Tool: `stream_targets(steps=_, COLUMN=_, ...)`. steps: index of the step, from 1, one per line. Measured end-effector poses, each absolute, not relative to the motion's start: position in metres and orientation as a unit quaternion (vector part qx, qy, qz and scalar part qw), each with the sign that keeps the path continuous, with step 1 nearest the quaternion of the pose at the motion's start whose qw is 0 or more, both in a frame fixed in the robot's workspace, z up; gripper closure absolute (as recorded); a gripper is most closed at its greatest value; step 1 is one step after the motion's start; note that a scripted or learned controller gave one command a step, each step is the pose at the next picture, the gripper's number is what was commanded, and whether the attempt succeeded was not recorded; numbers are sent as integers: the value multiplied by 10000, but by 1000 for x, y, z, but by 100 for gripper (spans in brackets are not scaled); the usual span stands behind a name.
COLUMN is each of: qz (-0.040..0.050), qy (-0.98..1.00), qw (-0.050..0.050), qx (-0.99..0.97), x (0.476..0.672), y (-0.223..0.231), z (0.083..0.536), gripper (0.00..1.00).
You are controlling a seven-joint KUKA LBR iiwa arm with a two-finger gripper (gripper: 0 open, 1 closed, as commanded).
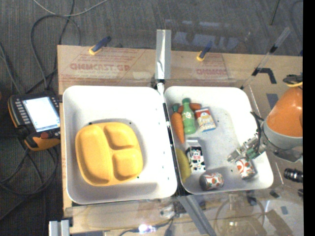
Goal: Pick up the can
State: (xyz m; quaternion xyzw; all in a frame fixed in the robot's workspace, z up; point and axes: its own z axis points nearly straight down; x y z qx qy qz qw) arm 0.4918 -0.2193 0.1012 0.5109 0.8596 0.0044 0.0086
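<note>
A dark grey carpet with loose cables surrounds a cardboard-topped bench that bears 2 shallow white bins side by side. A teach pendant with a lit screen lies on the floor at the left.

In the camera view, the left bin holds a yellow divided tray with 3 rounded compartments, smooth and plastic-looking, with bare white floor all around it.

The right bin is more crowded. Along its left wall lie an orange carrot, a green bottle, a small red and white carton, a black and white milk carton and a yellow banana-like piece. The middle of this bin's floor is bare.

2 short cans with white, red-printed labels sit near the front edge. One can lies on its side by the front rim, apart from the other things. The second can sits in the front right corner, close to the right wall.

The grey arm with its orange band reaches in from the right. Its gripper sits just above and touching the second can; how far it is spread, and whether it has hold of that can, cannot be told.
</note>
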Motion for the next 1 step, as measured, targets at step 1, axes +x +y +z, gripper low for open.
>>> stream_targets(steps=1, qz=14, qy=8420, qw=37, qx=5394, x=518, y=-224, z=92, gripper=100)
